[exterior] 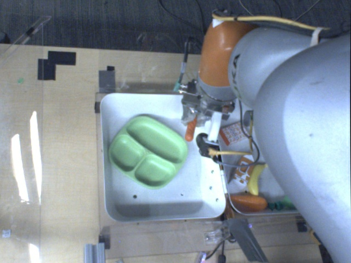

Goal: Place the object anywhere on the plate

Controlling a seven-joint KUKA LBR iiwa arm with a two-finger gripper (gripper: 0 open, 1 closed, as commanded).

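1. I am looking down on a pale wooden desk [55,163] with a smooth, slightly glossy top; bright window-like glare is streaking across its left part, and black tape marks [54,63] are sitting near its upper left
2. A dark, ribbed floor or mat [109,10] is running behind the desk, with thin black cables [181,4] looping over it
3. The left white bin [159,204] is lying shallow and matte, with rounded corners and a few small dark holes in its floor
4. A light green plate [148,151] is resting in that bin, soft-edged and divided into three compartments, smooth like moulded plastic; it is sitting tilted relative to the bin walls
5. The grey arm [296,119] with its shiny orange band [219,53] is reaching over the bin's upper right corner
6. The pincer [192,126] is hanging just beside the plate's right edge, and a small orange object [190,130], carrot-like and elongated, is showing between its fingers, so I am reading it as clamped on that piece
7. In the right bin [258,210] a yellow banana [254,178], a red-orange rounded item [249,203] and printed cards [235,133] are lying partly under the arm
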